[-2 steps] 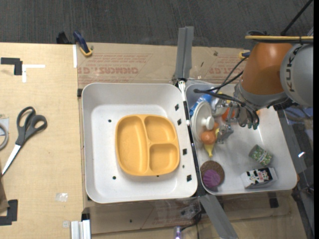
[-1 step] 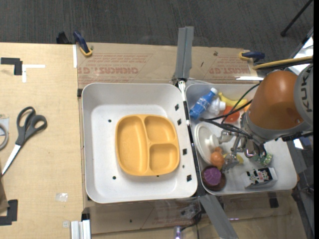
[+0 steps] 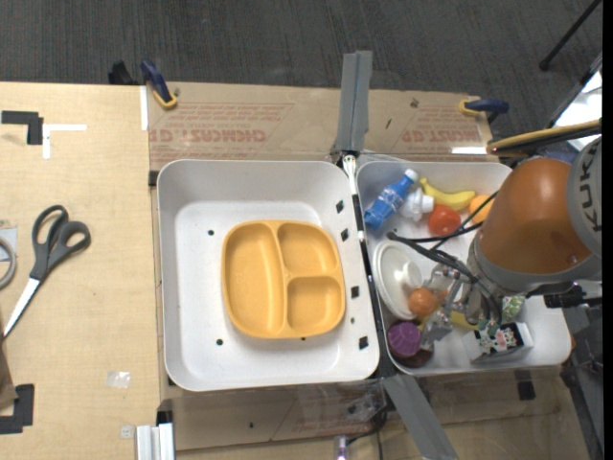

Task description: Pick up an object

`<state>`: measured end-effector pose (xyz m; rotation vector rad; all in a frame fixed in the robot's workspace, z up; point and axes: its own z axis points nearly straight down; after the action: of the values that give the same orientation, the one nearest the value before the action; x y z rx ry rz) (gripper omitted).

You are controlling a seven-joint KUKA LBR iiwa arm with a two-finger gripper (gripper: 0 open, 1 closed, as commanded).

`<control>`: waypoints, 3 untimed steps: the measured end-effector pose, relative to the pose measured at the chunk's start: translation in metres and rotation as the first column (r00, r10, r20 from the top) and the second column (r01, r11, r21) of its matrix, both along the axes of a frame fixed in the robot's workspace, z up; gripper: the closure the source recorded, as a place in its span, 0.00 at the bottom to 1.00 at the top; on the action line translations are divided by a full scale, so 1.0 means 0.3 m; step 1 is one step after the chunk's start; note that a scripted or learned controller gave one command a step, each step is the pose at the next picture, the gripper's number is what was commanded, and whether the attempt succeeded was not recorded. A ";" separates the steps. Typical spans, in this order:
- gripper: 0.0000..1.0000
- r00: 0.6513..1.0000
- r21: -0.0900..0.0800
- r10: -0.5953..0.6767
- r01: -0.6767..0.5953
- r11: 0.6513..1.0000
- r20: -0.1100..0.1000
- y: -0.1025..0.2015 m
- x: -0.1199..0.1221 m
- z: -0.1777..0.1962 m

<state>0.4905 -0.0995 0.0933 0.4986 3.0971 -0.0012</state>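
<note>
The right bin [image 3: 536, 353] holds several small objects. A blue plastic bottle [image 3: 388, 202] lies at its far left, with a yellow banana [image 3: 448, 196] and a red tomato-like ball [image 3: 443, 220] beside it. A white bowl [image 3: 395, 271] sits in the middle, with a small orange ball [image 3: 421, 302] at its near edge and a purple cup [image 3: 407, 339] in front. My gripper [image 3: 446, 302] is low in this bin, just right of the orange ball. The arm's orange band [image 3: 532, 220] hides the bin's right side.
The left bin [image 3: 187, 257] holds a yellow divided plate [image 3: 283, 278]. Scissors [image 3: 46, 247] lie on the wooden bench to the far left. A grey bar [image 3: 354, 99] and blue clamps [image 3: 158, 82] sit behind the bins. A small printed item [image 3: 503, 338] lies near the gripper.
</note>
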 end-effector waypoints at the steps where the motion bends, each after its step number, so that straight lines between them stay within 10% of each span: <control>1: 0.00 1.000 0.001 -0.017 0.017 1.000 -0.001 -0.212 0.173 0.261; 2: 0.00 0.993 -0.003 -0.120 0.120 0.993 0.003 -0.010 0.135 0.007; 3: 0.00 0.980 -0.001 -0.197 0.197 0.980 0.006 -0.014 0.028 0.007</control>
<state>0.4990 -0.1037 0.0954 0.8008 3.0264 -0.0028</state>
